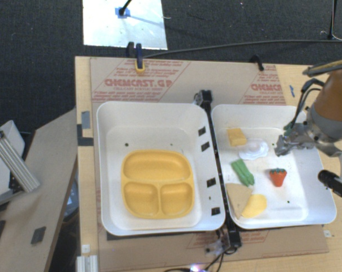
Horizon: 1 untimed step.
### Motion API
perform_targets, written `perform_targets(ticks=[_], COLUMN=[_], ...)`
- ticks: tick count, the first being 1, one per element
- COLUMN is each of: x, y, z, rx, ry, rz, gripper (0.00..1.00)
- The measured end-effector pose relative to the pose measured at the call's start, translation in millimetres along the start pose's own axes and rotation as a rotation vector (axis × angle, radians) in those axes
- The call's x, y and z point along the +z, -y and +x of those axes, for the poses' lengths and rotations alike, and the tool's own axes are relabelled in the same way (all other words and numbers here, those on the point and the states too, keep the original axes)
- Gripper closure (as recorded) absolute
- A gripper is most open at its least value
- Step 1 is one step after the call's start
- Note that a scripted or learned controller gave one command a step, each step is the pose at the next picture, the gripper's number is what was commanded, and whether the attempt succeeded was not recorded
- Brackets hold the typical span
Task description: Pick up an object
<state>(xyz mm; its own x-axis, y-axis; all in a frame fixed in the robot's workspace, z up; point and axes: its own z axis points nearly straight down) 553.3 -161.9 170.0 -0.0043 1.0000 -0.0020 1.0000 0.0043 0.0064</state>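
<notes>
The green pepper point(243, 171) is laid long-axis from 11 to 5 o'clock; one strawberry point(278, 176) is seen at its 3 o'clock. The grip of the gripper point(285, 144) cannot be told.

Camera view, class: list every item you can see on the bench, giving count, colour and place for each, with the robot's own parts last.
Shallow white plastic bins: 2, white, side by side on the bench.
Yellow divided plastic tray with three compartments: 1, yellow, middle of the left bin.
Yellow block-shaped toy: 1, yellow, rear left of the right bin.
Pale white rounded item: 1, white, right bin, just in front of the yellow block; too washed out to identify.
Green elongated toy vegetable: 1, green, left-centre of the right bin.
Red toy strawberry with green top: 1, red, centre of the right bin.
Yellow curved toy: 1, yellow, front of the right bin.
Tan flat piece: 1, tan, front left corner of the right bin.
Gripper: 1, grey, over the right bin beside the pale item.
</notes>
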Motion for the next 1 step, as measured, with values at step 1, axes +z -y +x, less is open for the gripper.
perform_targets(ticks=[1], x=[-38.8], y=[-1.5], z=[-0.3], rx=[0.000], ry=[-0.001], rz=[0.002], gripper=[1.00])
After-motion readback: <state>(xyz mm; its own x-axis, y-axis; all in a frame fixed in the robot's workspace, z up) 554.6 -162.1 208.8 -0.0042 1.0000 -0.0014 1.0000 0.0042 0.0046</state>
